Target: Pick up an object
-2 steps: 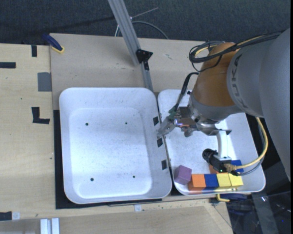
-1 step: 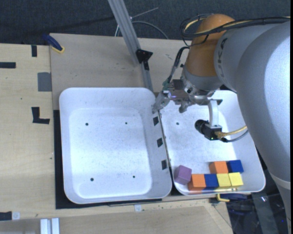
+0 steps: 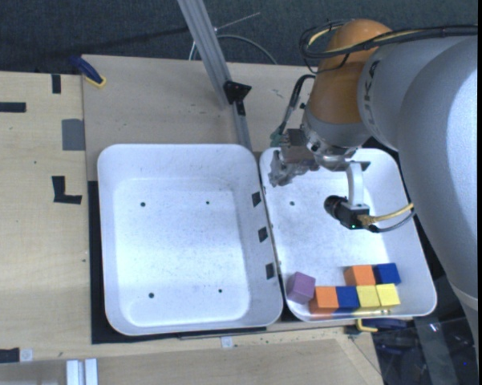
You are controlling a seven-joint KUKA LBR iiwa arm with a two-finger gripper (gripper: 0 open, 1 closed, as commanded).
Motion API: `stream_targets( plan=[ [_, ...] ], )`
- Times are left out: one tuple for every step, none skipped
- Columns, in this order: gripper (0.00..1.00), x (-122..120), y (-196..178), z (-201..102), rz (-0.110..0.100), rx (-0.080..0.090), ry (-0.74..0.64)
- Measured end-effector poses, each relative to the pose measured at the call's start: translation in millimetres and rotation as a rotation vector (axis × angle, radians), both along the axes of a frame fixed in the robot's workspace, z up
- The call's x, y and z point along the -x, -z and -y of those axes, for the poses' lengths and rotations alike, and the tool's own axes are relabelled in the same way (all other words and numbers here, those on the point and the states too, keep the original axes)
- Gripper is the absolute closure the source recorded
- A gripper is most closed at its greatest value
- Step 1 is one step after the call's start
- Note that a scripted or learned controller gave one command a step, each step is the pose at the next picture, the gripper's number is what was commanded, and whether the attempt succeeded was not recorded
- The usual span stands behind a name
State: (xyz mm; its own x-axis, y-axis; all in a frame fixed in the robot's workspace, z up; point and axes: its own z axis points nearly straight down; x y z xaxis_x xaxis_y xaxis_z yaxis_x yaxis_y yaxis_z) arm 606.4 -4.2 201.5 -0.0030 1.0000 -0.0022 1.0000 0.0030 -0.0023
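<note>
Blocks are gathered along the near edge of the right bin [image 3: 409, 215]: a purple block [image 3: 302, 285] is set apart at the left, just beside the bin's near-left corner, and a tight cluster lies to its right, made of an orange block [image 3: 326, 297], a blue block [image 3: 347, 297], two yellow blocks [image 3: 378, 296] in the near row, and a second orange block [image 3: 358, 276] with a second blue block [image 3: 386, 273] in the row behind. The cluster blocks are seen touching one another. The gripper [image 3: 282, 169] is seen at the far-left corner of the same bin, well apart from all the blocks, hanging below the orange band [image 3: 345, 70] of the grey arm [image 3: 433, 135]. Nothing is seen between its fingers, though whether they are spread or closed cannot be told from this slanted view. A small black fitting with a cable [image 3: 349, 212] is seen over the bin's middle. The left bin [image 3: 176, 159] lies just beside the right one, their rims touching, on the wooden bench [image 3: 32, 239].
</note>
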Motion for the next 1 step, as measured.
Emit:
stream_targets(
  plan=[
    [1.0,-48.6,10.5,-41.5,0.003,-0.003,-0.003]
  ],
)
